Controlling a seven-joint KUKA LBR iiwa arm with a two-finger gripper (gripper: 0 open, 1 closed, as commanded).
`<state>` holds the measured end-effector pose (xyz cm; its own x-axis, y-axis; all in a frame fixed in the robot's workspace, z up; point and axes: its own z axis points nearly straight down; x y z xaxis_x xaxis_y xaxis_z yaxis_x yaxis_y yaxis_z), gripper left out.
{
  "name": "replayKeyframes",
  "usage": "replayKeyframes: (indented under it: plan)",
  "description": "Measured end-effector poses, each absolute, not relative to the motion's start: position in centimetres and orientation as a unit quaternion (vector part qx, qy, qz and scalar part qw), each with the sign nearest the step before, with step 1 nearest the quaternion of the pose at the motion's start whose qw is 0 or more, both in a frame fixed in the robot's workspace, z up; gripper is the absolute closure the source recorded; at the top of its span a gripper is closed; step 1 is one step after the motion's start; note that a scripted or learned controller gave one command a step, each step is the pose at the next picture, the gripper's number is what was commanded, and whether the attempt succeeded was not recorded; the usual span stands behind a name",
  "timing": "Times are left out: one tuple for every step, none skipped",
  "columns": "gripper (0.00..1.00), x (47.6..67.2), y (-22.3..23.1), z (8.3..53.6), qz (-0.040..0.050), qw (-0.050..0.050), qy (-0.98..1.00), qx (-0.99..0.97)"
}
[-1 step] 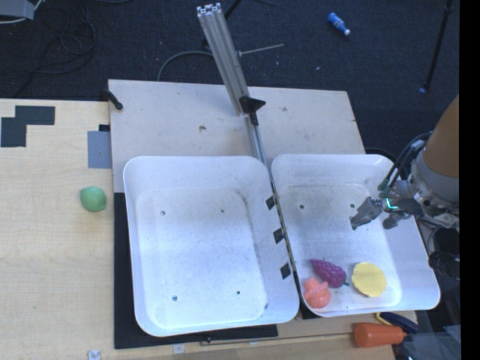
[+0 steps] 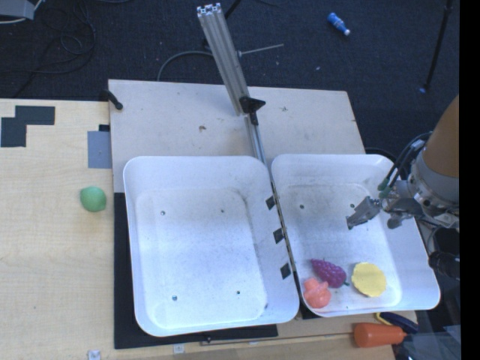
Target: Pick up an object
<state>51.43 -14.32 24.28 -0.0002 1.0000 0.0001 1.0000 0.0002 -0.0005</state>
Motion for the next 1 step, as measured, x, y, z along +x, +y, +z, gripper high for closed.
replayKeyframes:
  plan:
    - [0.00,51.36,-14.28,17.98,0.0017,0.003,-0.707,-0.707]
